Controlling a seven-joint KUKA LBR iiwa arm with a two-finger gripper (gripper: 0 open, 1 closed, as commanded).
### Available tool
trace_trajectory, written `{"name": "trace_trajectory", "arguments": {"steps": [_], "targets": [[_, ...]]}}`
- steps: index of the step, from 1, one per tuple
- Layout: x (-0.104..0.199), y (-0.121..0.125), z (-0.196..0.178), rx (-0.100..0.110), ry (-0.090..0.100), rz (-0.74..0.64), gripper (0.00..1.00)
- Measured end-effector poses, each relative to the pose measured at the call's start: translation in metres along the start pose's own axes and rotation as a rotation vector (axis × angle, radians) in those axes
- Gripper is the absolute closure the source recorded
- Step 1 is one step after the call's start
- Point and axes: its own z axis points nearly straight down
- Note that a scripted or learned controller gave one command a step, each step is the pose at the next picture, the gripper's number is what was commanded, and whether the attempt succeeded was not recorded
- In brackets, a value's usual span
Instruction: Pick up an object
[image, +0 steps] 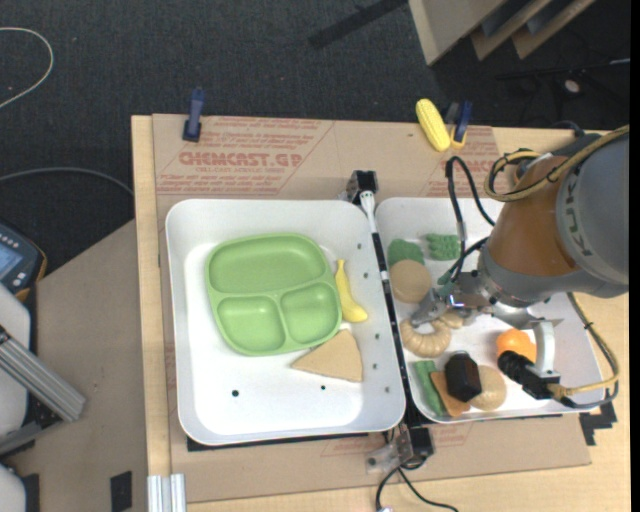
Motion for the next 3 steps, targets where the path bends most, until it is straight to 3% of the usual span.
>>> {"name": "trace_trajectory", "arguments": {"steps": [1,2,3], "targets": [[-0.003,0.004,-0.012,-0.01,-0.005,0.003,1.0],[-0.003,0.004,-0.022,-0.013,-0.006,0.004,1.0],[0.101,0.011,-0.104,-0.014,0.003,-0.012,1.0]]}}
